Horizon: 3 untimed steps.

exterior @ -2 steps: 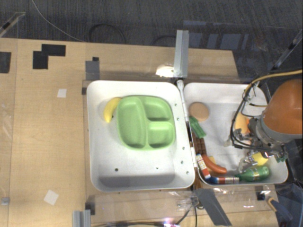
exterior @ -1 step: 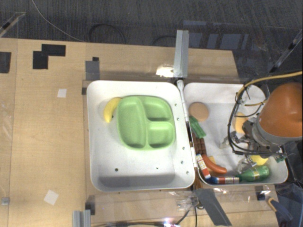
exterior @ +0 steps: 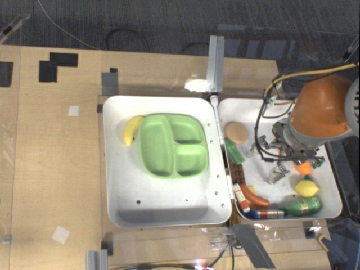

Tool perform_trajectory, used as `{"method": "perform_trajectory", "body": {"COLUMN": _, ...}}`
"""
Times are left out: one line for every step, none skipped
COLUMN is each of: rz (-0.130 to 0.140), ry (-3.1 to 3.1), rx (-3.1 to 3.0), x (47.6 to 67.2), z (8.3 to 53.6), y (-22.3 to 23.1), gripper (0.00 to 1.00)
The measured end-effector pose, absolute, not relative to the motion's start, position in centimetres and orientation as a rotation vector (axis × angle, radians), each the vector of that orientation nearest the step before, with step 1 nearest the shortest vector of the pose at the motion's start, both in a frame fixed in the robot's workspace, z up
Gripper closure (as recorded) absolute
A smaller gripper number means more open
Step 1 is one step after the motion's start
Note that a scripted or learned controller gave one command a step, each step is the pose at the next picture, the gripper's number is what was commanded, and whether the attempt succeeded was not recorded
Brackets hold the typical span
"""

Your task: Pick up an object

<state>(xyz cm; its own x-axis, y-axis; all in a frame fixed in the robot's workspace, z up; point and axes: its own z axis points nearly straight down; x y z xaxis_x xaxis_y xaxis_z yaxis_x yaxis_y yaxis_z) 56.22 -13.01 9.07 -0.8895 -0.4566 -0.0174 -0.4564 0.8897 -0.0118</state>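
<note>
Pincer (exterior: 279, 172), its grip impossible to read from here, hangs in the right bin (exterior: 336, 207) at eleven o'clock of the lemon (exterior: 306, 188), where crowding by the orange piece (exterior: 304, 167) could spoil a pick.

The 2 white bins, left (exterior: 112, 167) and right (exterior: 332, 198), look like smooth moulded plastic with a soft sheen. A green divided tray (exterior: 171, 145) in the left bin appears to be matt plastic, and the yellow banana (exterior: 131, 130) beside it has a smooth, toy-like skin. The bench (exterior: 50, 167) shows pale wood grain under a faintly reflective clear sheet. Brushed grey metal brackets (exterior: 215, 63) frame the bins. The arm's orange band (exterior: 320, 108) is glossy, catching light along its curve. In the right bin, a lemon (exterior: 306, 188) looks dull and a green bottle (exterior: 304, 207) shiny.
</note>
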Motion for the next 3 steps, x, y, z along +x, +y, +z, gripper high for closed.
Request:
{"method": "perform_trajectory", "body": {"rz": -0.01, "ry": 3.076, "rx": -0.547, "x": 52.4, "z": 9.1, "y": -16.4, "gripper": 0.0}}
{"method": "perform_trajectory", "body": {"rz": -0.008, "ry": 2.919, "rx": -1.137, "x": 54.4, "z": 12.7, "y": -20.6, "gripper": 0.0}}
{"method": "perform_trajectory", "body": {"rz": -0.012, "ry": 2.946, "rx": -1.052, "x": 53.6, "z": 9.0, "y": -19.9, "gripper": 0.0}}
